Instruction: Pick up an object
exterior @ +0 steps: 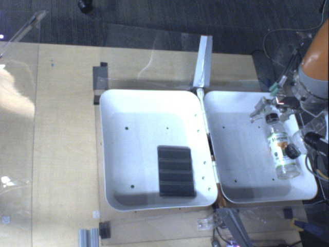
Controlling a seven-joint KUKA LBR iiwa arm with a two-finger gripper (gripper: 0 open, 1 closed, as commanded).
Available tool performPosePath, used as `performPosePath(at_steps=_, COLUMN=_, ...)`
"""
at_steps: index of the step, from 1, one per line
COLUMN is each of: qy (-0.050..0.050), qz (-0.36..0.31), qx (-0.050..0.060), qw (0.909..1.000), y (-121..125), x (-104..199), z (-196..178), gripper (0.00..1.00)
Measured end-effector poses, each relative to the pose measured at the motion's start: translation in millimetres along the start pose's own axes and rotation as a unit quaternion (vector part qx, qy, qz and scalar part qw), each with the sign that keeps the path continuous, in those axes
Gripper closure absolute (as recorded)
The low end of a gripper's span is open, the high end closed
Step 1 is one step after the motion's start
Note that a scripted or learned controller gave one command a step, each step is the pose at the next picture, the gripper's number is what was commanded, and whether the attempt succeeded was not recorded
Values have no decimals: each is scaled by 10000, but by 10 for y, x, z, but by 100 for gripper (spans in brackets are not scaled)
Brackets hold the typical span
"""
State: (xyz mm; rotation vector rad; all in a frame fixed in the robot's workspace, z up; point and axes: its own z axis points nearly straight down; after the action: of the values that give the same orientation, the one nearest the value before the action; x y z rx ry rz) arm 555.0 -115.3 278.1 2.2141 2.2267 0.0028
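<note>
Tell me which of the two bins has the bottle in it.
The right bin: the clear bottle lies there, below the gripper. The left bin holds a black ridged block.

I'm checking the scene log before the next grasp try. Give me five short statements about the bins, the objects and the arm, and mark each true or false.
1. A black ridged block lies in the left bin. True.
2. A clear bottle lies in the left bin. False: it lies in the right bin, near the far right side.
3. The bottle stands upright. False: it lies on its side, cap end toward the back.
4. The gripper is over the right bin, close to the bottle's cap end. True.
5. The block sits in the left bin's back left corner. False: it sits near the front edge, right of centre.
</note>
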Motion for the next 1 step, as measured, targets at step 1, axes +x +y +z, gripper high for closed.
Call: performPosePath(at_steps=1, qy=-4, qz=746, qx=-15, qw=9972, y=551, x=-150, z=-676, gripper=0)
